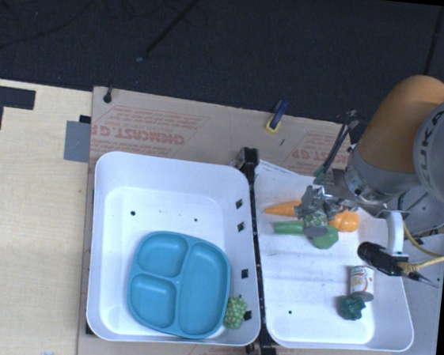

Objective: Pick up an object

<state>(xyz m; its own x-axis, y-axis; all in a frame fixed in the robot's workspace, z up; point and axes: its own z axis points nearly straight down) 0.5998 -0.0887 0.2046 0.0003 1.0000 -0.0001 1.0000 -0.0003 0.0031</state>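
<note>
A toy carrot lies in the right-hand bin with its long axis running nearly level across the view, its tapered tip pointing toward the black divider between the two bins and its thicker end hidden under the gripper. Just below the carrot, a green vegetable-shaped toy stretches along much the same line, its rounded end lying under the gripper. On the side of the gripper away from the divider, a small orange piece rests against it. The grey arm, its orange band rising well clear of the bin, reaches in from the side opposite the divider and bends down so that the wrist hangs low over this cluster; whether the tool's grip is parted or closed, or has hold of anything, cannot be told from this angle. Farther from the divider, near the bin's outer wall, a small can stands upright with a dark teal lump just beside it. Across the divider, in the left bin, a blue compartment plate lies flat with a bunch of green toy grapes between its edge and the divider.
</note>
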